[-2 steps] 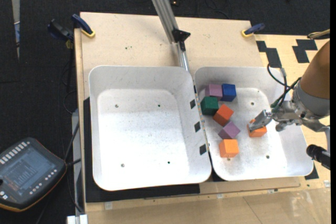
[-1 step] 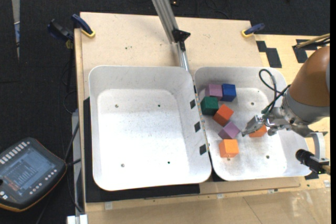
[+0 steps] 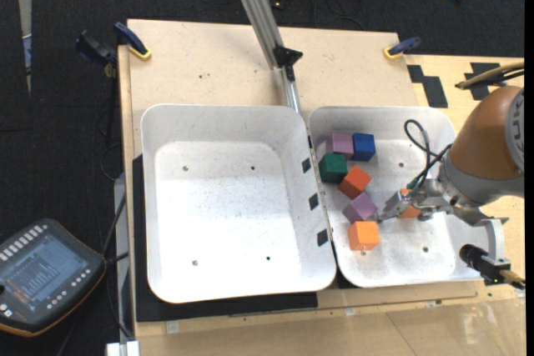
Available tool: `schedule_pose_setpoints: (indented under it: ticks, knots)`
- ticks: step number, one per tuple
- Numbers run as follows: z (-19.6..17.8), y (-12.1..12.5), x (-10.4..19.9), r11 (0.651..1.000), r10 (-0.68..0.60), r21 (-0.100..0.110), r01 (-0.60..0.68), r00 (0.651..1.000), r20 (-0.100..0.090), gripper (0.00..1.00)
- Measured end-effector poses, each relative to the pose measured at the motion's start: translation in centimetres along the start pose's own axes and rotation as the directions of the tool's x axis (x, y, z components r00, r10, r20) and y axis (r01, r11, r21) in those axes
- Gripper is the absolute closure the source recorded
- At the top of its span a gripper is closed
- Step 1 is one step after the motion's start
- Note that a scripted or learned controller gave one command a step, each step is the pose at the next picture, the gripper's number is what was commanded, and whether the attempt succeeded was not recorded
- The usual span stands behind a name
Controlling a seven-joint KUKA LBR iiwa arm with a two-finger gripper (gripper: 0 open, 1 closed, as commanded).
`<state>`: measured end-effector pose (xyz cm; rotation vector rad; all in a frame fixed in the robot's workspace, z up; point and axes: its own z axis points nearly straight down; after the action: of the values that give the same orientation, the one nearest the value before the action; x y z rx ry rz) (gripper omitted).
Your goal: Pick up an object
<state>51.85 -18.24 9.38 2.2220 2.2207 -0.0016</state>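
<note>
You have the table (image 3: 250, 54) filling the centre of the frame, carrying two white bins side by side. The left bin (image 3: 225, 204) sits centre-left; the right bin (image 3: 417, 271) sits centre-right and holds every block.

The arm (image 3: 492, 150) enters from the right edge, its grey-and-orange body low over the right bin's right half. The gripper (image 3: 406, 206) is down near the bin floor, just right of the block cluster. Something orange shows at its tip, but you cannot tell whether that is a block or part of the tool, nor whether the gripper is spread or closed (too small and partly hidden by the wrist).

Blocks, top to bottom of the cluster: a pale purple block (image 3: 339, 144) beside a blue block (image 3: 363, 146), a green block (image 3: 333, 167), a red-orange block (image 3: 356, 180), a purple block (image 3: 360, 208), an orange block (image 3: 364, 235).

Judgement: the step in hand looks like the descent or closing stage of a grasp. The next move calls for a firm close, then a straight lift clear of the bin wall; check for a block in the gripper before counting it.
</note>
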Motion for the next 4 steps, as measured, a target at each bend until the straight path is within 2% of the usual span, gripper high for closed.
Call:
schedule_pose_setpoints:
  ticks: [1,3,4]
  knots:
    - [-1.2,0.1,0.0,1.0,0.0,-0.003,0.0,1.0,0.0,1.0]
    - [-12.3,1.5,0.4,1.0,-0.003,-0.007,0.003,1.0,0.002,1.0]
    - [-14.2,1.7,0.4,1.0,-0.003,-0.004,0.003,1.0,0.001,1.0]
